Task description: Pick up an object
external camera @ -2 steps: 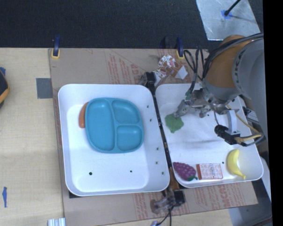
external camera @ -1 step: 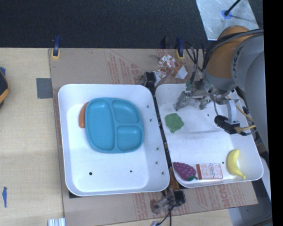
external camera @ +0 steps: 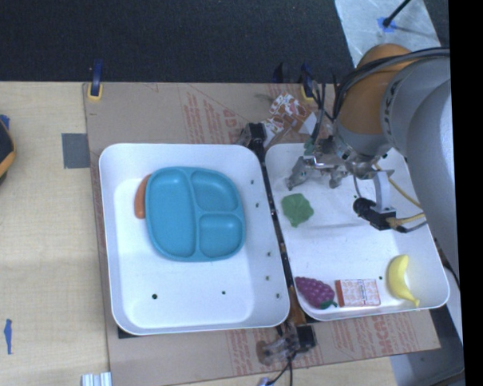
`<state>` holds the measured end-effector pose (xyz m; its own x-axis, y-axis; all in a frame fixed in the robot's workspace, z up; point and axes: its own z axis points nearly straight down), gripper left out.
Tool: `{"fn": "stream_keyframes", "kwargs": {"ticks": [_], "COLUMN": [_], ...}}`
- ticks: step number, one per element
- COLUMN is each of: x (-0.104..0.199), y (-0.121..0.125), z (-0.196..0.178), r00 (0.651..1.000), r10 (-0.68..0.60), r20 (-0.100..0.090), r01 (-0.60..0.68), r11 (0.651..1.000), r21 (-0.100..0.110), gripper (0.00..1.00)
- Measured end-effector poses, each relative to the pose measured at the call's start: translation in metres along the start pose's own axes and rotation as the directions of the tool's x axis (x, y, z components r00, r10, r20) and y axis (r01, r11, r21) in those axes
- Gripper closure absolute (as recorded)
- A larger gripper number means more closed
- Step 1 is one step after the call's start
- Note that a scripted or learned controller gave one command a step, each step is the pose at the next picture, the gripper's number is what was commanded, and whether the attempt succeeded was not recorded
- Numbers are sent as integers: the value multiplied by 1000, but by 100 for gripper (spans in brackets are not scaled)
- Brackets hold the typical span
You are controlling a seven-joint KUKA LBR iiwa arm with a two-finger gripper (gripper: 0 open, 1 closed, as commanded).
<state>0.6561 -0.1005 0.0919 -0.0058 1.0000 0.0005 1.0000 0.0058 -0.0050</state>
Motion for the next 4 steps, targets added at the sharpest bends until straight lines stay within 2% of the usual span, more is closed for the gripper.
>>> {"fn": "stream_keyframes", "kwargs": {"ticks": [1,2,3,4], "x": [-9,-10,-26,0], "y": [-20,0,0,0], "z": [0,0,0,-15], "r00": [1000,1000,1000,1000], "r10": [1,1,3,1], "r20": [2,0,1,1], "r01": [-1,-1,-3,-1], "r11": [1000,1000,1000,1000], "r21": [0,-2,-4,-4], "gripper": [0,0,0,0]}}
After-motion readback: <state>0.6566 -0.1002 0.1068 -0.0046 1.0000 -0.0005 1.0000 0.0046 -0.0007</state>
